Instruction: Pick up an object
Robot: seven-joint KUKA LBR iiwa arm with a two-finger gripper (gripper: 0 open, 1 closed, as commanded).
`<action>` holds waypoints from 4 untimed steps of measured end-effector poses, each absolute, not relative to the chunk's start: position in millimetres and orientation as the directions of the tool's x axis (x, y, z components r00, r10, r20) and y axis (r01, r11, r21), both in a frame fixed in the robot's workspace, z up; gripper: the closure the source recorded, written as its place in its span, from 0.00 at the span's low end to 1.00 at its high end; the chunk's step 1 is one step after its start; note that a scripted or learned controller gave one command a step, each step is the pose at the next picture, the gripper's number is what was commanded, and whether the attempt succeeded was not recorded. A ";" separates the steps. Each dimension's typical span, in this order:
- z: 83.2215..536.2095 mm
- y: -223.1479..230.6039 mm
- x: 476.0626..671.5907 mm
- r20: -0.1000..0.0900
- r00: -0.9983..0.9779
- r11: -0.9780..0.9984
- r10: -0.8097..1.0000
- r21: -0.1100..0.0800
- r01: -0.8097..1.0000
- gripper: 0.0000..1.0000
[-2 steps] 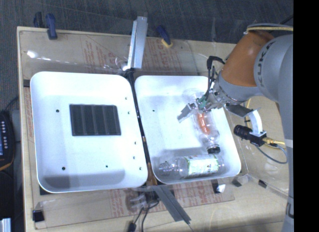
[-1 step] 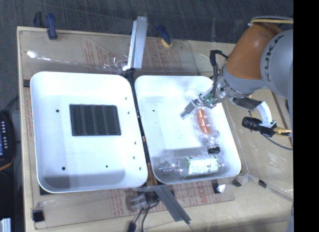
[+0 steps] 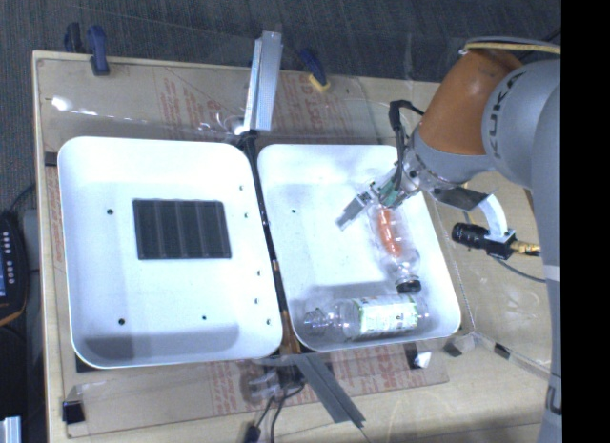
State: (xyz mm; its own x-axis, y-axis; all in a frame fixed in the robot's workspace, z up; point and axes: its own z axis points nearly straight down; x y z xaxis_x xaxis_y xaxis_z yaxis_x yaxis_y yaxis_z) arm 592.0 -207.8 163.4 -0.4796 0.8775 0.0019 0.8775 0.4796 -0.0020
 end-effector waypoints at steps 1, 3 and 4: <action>151.8 -208.1 578.3 0.001 -0.463 0.463 0.887 -0.002 0.887 0.00; 146.1 -210.2 595.7 -0.001 -0.445 0.445 0.895 0.000 0.895 0.00; 177.8 -211.3 580.7 -0.002 -0.430 0.430 0.903 0.000 0.903 0.00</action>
